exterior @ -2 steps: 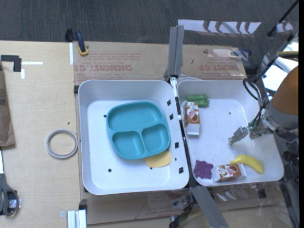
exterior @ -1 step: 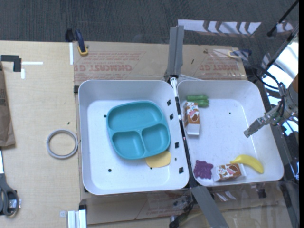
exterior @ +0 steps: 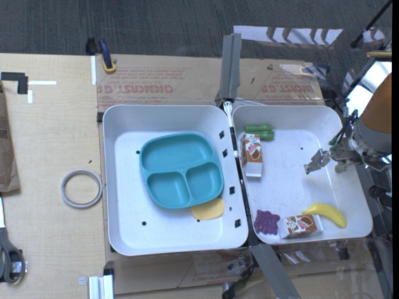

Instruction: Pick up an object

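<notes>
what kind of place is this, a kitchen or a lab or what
Most likely a robotics lab bench set up for grasping trials: two white bins holding toy food such as a banana, with a robot arm's end effector over the right bin.

Yellow piece [exterior: 209, 210] half under tray [exterior: 181, 170]

Two white bins [exterior: 112, 185] are sitting on a tan bench [exterior: 50, 142]. Using the left bin as landmark: a teal plate [exterior: 181, 170] is lying inside it, a yellow disc [exterior: 209, 210] showing at the plate's lower edge. Right of that bin, a green item [exterior: 259, 131], a brown-and-white carton [exterior: 252, 154], purple grapes [exterior: 267, 222], a yellow banana [exterior: 326, 214] and another brown-and-white carton [exterior: 300, 226] are showing. Left of it, a pale tape ring [exterior: 81, 188] is lying
</notes>
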`<state>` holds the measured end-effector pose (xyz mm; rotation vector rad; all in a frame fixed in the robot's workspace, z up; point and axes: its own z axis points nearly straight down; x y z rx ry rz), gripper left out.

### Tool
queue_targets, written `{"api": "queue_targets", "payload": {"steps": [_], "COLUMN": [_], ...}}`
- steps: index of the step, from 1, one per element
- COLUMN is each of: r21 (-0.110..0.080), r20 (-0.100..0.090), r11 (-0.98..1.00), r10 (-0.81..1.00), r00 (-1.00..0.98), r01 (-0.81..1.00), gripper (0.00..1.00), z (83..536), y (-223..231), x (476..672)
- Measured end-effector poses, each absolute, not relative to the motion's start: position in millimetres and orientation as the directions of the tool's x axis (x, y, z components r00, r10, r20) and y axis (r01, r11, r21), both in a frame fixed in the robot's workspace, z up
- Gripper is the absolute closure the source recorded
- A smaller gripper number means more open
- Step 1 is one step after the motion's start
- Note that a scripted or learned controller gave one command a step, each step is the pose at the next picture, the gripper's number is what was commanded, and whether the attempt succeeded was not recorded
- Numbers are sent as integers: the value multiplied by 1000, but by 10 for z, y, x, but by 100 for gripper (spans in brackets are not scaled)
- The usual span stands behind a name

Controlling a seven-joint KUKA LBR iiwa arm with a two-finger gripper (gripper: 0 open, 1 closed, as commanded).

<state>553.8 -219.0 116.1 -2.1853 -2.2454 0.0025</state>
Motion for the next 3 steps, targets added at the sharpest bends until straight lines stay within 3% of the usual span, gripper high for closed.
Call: {"api": "queue_targets", "payload": {"steps": [1, 2, 3], "r21": [-4, -4, -1], "r20": [8, 0, 0], "r11": [51, 220, 673], "r10": [999, 976, 740], "r00": [-51, -220, -673], "r01": [999, 976, 740], "gripper": [0, 0, 0], "z": [888, 2153, 3090], "y": [-2125, -2227, -1682], "x": [5510, 5155, 5681]}}
